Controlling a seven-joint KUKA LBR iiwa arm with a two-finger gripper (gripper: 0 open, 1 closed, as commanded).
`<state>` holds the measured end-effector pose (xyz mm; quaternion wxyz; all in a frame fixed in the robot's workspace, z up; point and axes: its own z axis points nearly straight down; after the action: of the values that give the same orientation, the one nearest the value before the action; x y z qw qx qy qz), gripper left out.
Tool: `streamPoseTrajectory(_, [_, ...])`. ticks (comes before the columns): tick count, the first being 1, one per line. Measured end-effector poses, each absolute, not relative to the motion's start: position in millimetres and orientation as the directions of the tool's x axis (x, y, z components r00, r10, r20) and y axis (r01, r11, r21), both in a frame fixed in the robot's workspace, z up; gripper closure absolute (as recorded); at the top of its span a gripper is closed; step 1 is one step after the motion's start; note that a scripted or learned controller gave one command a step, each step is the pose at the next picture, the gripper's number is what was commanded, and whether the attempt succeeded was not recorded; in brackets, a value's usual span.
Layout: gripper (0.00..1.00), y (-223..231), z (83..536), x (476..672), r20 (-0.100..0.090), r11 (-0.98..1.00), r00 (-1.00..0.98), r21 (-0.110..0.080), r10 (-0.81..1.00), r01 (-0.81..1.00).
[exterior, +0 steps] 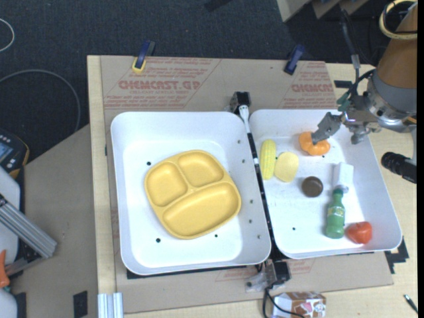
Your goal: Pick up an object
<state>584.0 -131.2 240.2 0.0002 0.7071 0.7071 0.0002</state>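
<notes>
The gripper (326,128) is lowered over the orange object (313,145) at the far side of the right bin (377,191), presumably so it can be grasped. Whether the jaws are wide or narrow cannot be told. The green bottle (335,212) is left lying well apart.

Lying in the right bin (381,197): corn (267,159), yellow, on its side lengthwise, by the left wall; yellow disc (287,167) touching it on the right; orange piece (313,144) near the far wall; brown round piece (313,187) mid-bin; green bottle (335,212) on its side, cap toward the far wall; red piece (359,232) just beside its base, in the near right corner.
</notes>
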Motion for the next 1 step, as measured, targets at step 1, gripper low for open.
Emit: streamPoseTrajectory(1, [0.0,-133.2,109.0,500.9,0.005,-0.003,0.004,-0.017,1.0,1.0])
